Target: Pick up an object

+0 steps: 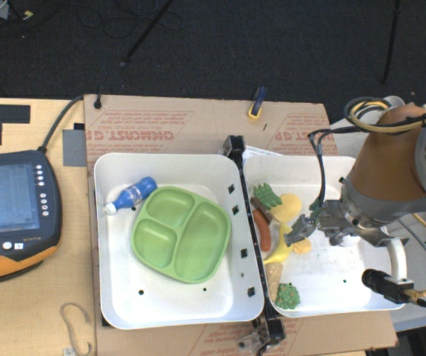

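Camera view shows you the gripper (301,232) low in the right bin (331,291); I cannot tell its state. Toy food (287,208) lies at its 10 o'clock.

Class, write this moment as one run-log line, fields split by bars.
arm: over right bin | gripper: above toy food pile | left bin: green plate, blue bottle | nothing visibly held

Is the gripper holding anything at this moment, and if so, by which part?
It cannot be told. The gripper sits low in the right bin beside the yellow toy; nothing shows between its fingers.
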`<state>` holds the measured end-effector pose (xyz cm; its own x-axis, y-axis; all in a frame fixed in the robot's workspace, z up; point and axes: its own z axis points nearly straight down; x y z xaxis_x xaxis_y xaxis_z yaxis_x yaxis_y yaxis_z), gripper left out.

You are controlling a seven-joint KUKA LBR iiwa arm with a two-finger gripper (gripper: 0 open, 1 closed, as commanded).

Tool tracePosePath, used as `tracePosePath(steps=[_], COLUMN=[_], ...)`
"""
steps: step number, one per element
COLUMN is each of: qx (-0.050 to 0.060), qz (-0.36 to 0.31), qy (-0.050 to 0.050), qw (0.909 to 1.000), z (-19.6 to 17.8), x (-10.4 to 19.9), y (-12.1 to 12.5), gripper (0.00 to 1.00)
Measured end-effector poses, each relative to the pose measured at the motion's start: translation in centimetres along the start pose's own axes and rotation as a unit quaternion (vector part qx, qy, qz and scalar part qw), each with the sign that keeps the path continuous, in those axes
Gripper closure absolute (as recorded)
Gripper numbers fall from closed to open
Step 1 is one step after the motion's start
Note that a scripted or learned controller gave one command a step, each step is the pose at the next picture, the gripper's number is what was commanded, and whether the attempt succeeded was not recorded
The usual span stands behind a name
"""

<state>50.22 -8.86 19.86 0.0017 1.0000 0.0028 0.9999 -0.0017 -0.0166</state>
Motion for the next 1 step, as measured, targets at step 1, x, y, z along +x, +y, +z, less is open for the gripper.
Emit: tracePosePath(steps=[1], qx=[-0.006], qz=[-0.001], qy=[-0.001], qw=[1.0], z=[-0.55], x=[-0.05], y=[0.25], gripper=[0.0])
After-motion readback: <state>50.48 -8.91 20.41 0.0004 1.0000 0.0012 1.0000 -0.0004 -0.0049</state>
